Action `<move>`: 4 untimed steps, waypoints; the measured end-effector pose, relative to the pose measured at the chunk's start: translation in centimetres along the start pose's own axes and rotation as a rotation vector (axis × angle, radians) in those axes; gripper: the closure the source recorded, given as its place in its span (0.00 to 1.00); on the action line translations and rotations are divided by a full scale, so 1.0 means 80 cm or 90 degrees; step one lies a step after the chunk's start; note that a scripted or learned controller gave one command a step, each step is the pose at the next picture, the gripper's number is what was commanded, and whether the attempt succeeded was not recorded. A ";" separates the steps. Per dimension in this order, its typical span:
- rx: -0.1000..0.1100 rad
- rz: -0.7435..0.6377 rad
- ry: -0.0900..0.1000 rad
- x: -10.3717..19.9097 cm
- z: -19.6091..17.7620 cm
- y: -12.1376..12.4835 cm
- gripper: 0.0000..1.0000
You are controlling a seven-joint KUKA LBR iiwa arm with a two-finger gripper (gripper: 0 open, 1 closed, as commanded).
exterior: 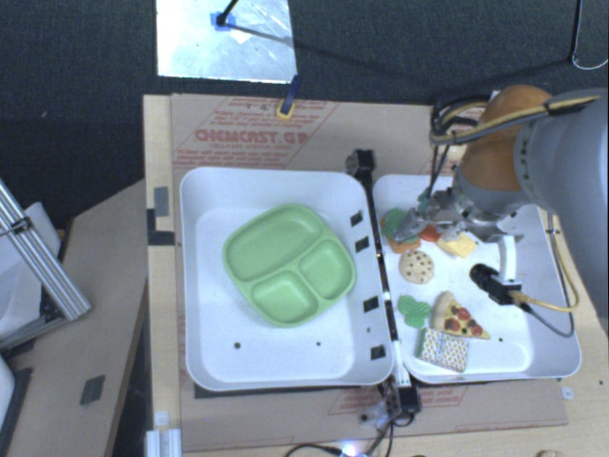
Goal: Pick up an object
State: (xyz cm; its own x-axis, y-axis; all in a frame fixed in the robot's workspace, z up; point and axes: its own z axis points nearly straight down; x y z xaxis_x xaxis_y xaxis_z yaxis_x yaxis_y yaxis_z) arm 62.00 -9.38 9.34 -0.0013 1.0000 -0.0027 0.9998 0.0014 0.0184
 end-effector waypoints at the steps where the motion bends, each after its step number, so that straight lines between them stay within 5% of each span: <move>1: 0.007 0.000 0.002 0.001 -0.005 -0.005 1.00; 3: 0.007 -0.002 0.001 0.000 -0.149 0.009 1.00; 4: 0.010 -0.003 0.002 0.000 -0.164 0.011 1.00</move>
State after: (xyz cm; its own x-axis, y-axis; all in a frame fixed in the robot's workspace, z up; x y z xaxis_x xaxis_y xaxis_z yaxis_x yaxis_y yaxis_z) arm 62.62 -9.33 22.50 -0.0056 1.0000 -0.0001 1.0000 0.0056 0.0031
